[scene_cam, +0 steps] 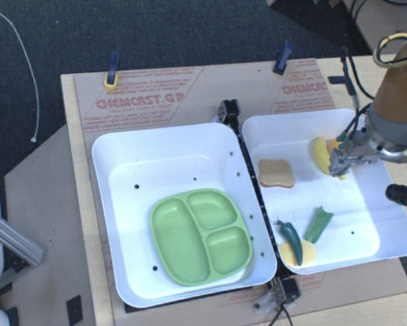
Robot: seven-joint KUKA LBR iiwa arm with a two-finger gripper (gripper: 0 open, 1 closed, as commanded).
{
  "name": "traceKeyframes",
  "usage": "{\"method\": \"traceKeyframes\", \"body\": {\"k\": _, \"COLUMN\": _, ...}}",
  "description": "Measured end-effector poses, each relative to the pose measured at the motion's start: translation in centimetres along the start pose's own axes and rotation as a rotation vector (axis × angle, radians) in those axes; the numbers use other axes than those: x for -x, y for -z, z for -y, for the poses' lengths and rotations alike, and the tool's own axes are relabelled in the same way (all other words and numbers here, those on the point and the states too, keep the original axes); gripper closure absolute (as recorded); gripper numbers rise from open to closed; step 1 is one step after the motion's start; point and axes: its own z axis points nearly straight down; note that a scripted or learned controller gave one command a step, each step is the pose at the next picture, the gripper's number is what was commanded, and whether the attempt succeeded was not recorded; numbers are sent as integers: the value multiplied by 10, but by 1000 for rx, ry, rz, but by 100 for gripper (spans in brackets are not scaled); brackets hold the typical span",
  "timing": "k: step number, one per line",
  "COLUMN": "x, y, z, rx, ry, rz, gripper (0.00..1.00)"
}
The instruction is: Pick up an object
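Two white bins side by side on the bench. In the left bin (111,167), a green tray (200,234) with three compartments, lying flat toward the near side. In the right bin (383,245), four things: a yellow banana (321,154) at the far right part, a tan bread slice (276,174) at the far left, well apart from the banana; a green pepper (317,224) and a yellow corn cob with a green husk (294,245) near the near wall, just beside each other. Hanging over the right bin from the right, the gripper (340,158), low at the banana's right edge, touching or nearly so. Jaws too blurred and hidden by the wrist: cannot tell whether spread, clenched or grasping the banana.
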Motion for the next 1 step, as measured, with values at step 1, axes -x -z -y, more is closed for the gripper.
{"method": "traceKeyframes", "body": {"k": 1, "x": -6, "y": 49, "z": 5, "rx": 2, "ry": 2, "rz": 0, "gripper": 100}}
